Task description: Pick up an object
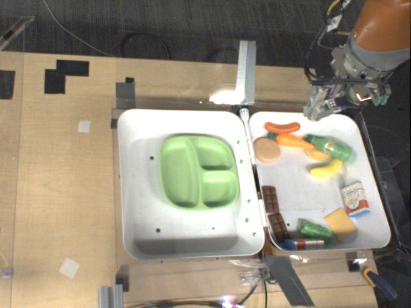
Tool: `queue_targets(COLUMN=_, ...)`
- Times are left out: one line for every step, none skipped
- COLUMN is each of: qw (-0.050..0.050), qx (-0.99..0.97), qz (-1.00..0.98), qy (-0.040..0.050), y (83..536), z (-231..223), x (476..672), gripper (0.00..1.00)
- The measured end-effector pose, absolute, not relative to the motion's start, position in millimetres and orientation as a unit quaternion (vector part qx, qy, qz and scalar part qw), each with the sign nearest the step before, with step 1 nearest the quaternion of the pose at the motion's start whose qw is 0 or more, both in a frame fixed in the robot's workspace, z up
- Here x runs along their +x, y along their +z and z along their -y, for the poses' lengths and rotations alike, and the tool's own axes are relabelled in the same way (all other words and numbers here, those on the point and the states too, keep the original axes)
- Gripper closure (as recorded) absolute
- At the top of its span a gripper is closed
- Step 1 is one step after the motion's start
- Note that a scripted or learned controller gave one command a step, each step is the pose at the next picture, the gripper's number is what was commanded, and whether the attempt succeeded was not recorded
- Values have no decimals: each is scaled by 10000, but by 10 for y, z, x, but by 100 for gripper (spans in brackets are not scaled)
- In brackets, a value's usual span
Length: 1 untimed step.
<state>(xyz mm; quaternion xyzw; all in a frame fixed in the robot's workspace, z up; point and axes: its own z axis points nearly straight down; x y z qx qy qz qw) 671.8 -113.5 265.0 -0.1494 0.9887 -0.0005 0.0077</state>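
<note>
Upper right of the frame, the hand [319, 108] hangs over the far rim of the right bin [376, 172], tipped down, nothing visibly in it; how wide it stands I cannot tell from here. Just below it in that bin lie a red sausage [282, 127], a carrot [292, 141], a green bottle [329, 147], a tan round cookie [266, 150] and a banana [326, 167]. Lower down sit a small carton [354, 198], a cheese wedge [340, 223], a chocolate bar [270, 199] along the left wall. Left bin [135, 172] carries a green divided tray [196, 171], centre of frame, on the bench [58, 172].
</note>
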Motion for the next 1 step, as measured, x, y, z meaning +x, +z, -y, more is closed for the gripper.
queue_targets(qw=64, qx=-1463, qz=-9892, qy=1, y=2729, z=515, x=6290, gripper=100)
